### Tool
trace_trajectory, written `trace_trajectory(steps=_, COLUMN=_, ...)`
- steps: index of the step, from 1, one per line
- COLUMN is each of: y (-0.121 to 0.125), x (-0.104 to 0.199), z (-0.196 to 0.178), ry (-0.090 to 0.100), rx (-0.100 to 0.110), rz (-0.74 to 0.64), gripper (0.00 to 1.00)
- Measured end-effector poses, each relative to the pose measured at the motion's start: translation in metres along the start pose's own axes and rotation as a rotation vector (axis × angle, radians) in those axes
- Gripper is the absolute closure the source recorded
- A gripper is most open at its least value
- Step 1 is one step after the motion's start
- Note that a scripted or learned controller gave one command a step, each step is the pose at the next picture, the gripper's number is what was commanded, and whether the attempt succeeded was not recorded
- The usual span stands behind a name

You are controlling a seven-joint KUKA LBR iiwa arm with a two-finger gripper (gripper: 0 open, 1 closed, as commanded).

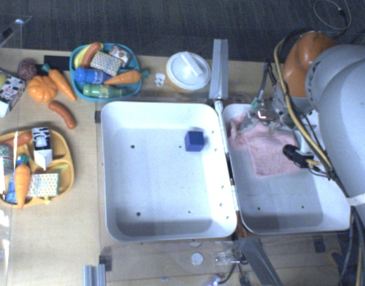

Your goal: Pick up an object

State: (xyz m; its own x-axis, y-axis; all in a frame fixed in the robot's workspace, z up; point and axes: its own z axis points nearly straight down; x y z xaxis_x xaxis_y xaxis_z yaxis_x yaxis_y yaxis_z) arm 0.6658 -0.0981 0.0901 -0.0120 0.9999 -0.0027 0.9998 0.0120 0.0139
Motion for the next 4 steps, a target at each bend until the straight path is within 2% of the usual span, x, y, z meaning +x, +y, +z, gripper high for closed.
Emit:
trace_trajectory(steps=1, y=0.005, x=-0.046, z=0.001, ry=-0.002, rx=0.004, rz=-0.016, gripper=0.00)
trace_trajectory(steps=2, y=-0.057, x=-0.048, z=-0.002, ry=0.000, rx=-0.001, rz=-0.214, gripper=0.00)
trace_trajectory(steps=3, y=-0.069, x=-0.005, z=-0.003, ry=-0.002, rx=-0.005, rz=-0.362, gripper=0.00)
trace_trajectory(steps=4, y=-0.017, x=0.004, z=-0.001, ry=0.000, rx=-0.003, rz=-0.293, gripper=0.00)
